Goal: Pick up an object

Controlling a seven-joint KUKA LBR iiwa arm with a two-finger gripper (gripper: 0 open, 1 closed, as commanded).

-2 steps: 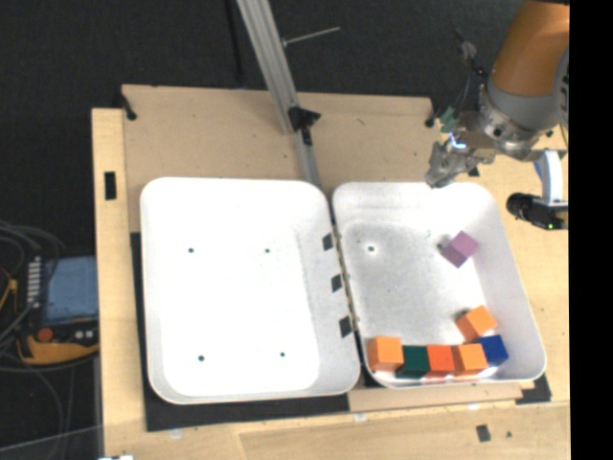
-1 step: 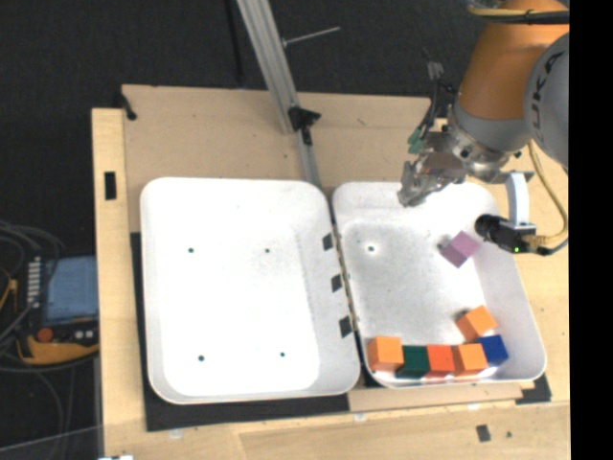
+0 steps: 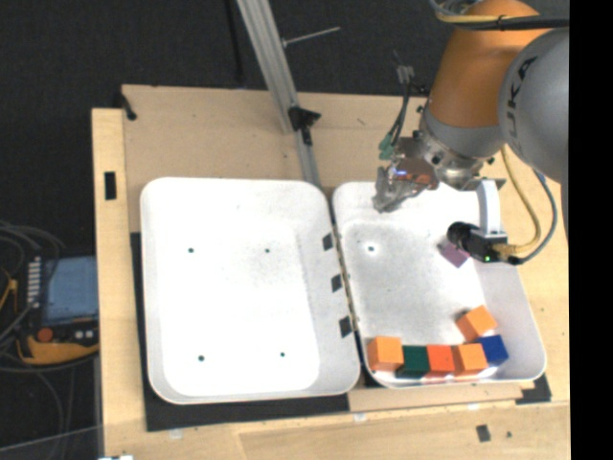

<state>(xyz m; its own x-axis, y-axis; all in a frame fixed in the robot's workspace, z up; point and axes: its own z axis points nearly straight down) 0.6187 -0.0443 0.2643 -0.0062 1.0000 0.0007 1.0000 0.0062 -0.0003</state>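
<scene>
My gripper point(image 3: 395, 192) hangs over the far left corner of the right bin point(image 3: 412, 276), below the orange wrist band. Nothing shows between its tips. Along the bin's near edge lies a row of blocks: an orange block point(image 3: 385, 352), a green block point(image 3: 415, 359), another orange one point(image 3: 442, 357), a third orange one point(image 3: 469, 357) and a blue block point(image 3: 493, 349). One more orange block point(image 3: 476, 322) sits just behind the row's right end. A purple block point(image 3: 453, 252) lies near the bin's right side, next to a black cable fitting.
The left bin point(image 3: 239, 286) stands beside the right one, with black clips point(image 3: 337, 281) along their shared edge. A metal rail point(image 3: 273, 65) slants up behind the bins. A cable point(image 3: 536, 228) loops off the arm over the right bin's far right corner.
</scene>
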